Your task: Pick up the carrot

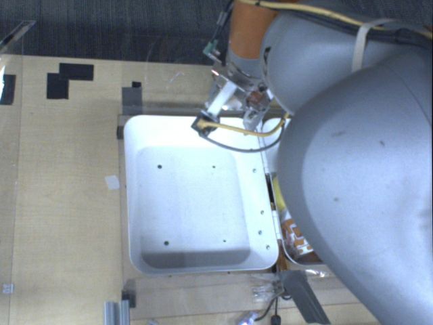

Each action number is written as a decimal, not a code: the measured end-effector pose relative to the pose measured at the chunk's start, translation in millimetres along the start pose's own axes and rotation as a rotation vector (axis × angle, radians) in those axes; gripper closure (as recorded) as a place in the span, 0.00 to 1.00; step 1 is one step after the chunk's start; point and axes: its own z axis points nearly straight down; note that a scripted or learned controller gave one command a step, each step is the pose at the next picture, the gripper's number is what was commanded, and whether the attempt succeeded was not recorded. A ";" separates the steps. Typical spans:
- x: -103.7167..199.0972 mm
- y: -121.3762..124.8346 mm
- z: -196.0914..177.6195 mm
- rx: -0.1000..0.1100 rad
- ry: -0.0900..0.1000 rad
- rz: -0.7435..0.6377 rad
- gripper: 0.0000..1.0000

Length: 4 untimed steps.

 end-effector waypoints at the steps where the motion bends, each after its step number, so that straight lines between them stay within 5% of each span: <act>1: -42.8 -48.3 96.1 0.003 -0.003 0.120 0.00; 2: -88.2 38.0 61.1 0.001 -0.001 0.063 0.00; 3: -102.3 -18.2 62.1 0.003 -0.003 0.298 0.00; 4: -99.3 66.1 -58.1 -0.001 0.001 0.164 0.00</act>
